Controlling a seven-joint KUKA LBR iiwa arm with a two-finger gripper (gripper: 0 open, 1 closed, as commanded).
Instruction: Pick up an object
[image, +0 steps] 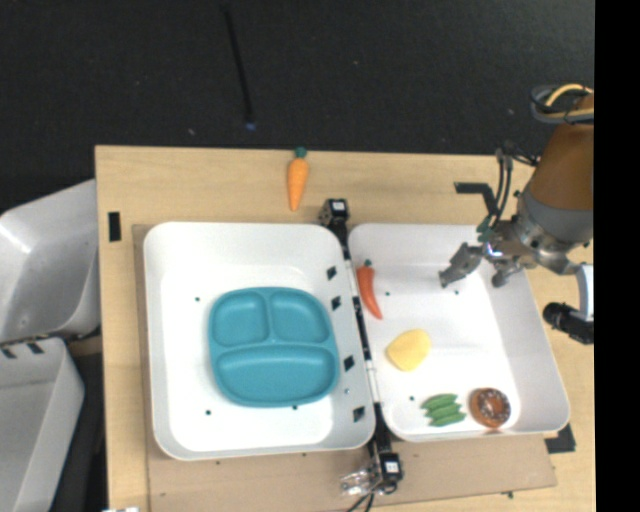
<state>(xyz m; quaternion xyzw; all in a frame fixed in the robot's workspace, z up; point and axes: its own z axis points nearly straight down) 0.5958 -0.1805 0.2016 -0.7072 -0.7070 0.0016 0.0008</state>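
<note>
Arm (560, 190) enters from the right edge of the camera view, upper part of the frame. Orange band visible above the grey wrist. Wrist angled down and to the left. Gripper (482, 268) at the arm's low end, two fingers (458, 268) spread apart, nothing between them. One finger points left, the other sits closer under the wrist. Cables loop around the wrist.

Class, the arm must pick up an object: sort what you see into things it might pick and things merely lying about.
Candidates in the right bin, near the tool:
red chili pepper toy
yellow lumpy toy
green pea pod toy
brown round doughnut toy

Lying about:
blue divided plastic plate
orange carrot toy on the bench
</note>
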